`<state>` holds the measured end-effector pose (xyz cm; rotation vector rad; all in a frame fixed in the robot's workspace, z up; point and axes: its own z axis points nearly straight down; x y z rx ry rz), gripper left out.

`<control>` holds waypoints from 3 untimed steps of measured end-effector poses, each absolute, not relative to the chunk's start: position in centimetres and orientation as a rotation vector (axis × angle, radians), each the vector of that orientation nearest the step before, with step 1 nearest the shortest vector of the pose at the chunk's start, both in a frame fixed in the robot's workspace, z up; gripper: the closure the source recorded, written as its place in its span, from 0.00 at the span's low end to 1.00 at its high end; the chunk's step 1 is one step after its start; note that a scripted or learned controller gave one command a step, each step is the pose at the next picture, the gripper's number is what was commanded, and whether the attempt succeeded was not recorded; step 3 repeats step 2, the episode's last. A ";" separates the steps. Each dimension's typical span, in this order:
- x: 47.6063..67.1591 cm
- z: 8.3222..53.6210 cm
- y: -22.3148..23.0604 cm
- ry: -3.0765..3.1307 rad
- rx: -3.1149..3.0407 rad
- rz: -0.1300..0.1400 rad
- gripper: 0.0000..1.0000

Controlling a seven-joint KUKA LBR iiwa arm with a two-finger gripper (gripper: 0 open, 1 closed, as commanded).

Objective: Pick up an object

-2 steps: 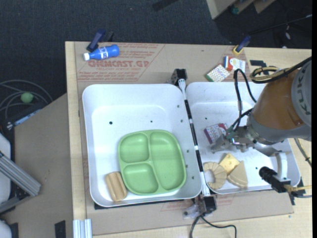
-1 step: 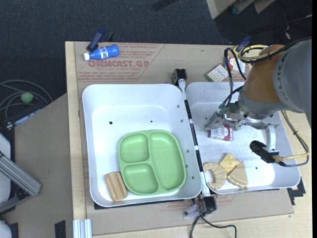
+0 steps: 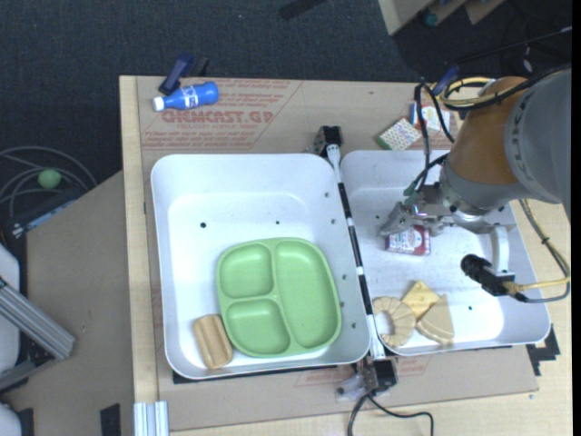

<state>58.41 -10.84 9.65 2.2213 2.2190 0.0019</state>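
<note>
Right bin [image 3: 508, 325]: gripper [image 3: 406, 222] over red packet [image 3: 408, 241] (grip state unclear).

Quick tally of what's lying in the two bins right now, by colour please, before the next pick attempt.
Green: 1, divided plate, left bin
Tan: 1, ridged block, left bin
Red and white: 1, small packet, right bin, under the gripper
Yellow and beige: 1 cluster of pieces, right bin; separate count unclear
Total: 4
</note>
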 end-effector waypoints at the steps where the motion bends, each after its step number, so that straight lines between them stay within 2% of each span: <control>1: 56.4 18.5 -2.4 2.224 2.219 0.004 1.00; 2: 54.3 21.3 2.3 2.223 2.221 0.001 1.00; 3: 54.3 21.3 2.3 2.223 2.221 0.001 1.00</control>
